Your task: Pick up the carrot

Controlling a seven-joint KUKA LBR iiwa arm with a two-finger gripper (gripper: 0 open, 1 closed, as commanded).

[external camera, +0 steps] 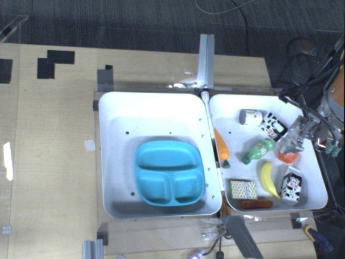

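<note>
The carrot is orange and lies lengthwise against the left wall of the right bin, its tip pointing to the far side. My gripper hangs over the right part of that bin, well to the right of the carrot, just above a small red-orange object. A green bottle lies between the carrot and the gripper. Nothing shows in the gripper's grasp.
The right bin also holds a yellow banana, a grey can, two black-and-white cartons, a small yellow box and a brown stick. In the left bin sits a blue divided tray.
</note>
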